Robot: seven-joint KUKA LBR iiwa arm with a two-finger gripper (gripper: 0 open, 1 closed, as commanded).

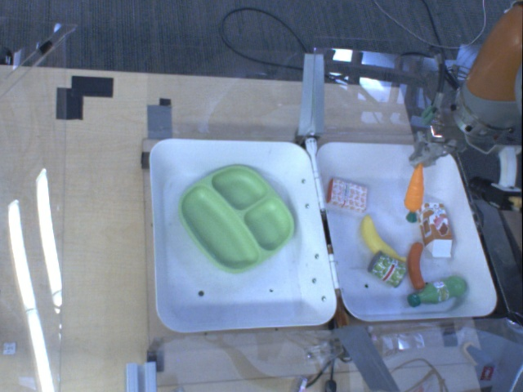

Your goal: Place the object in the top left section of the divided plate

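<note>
- the hand hangs at the far edge of the right bin, just above the tip of the toy carrot; i cannot tell its state.
- the carrot seems to lie in the bin, not lifted.
- the green divided plate in the left bin has nothing in its sections.
- so the pick, carry and placing all look left to do.

— Where did the divided plate sit on my feed?

— I saw it flat in the left bin, green, three sections, all bare.

— And the object?

— I made out an orange carrot in the right bin, nearly upright, its top just under the gripper; whether it was gripped I couldn't tell
</note>
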